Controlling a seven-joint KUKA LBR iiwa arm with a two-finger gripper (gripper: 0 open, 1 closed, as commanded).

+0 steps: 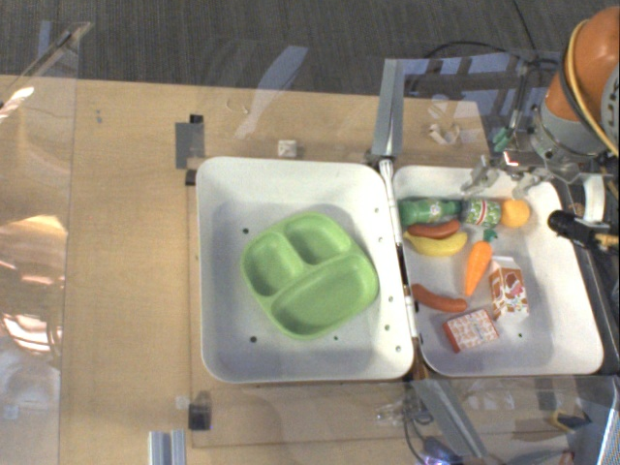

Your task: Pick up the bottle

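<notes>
Reaching in over the right bin [581,356], the hand [492,168] hangs just above the lying green bottle [448,210], gripping nothing I can see, and must drop lower to grab it.

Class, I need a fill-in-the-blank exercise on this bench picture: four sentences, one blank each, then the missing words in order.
1. The divided plate in the left bin is coloured ____.
2. The bottle lies on its side in the ____ bin.
3. The carrot is coloured ____.
4. The banana lies just below a red ____.

Missing words: green; right; orange; sausage
</notes>
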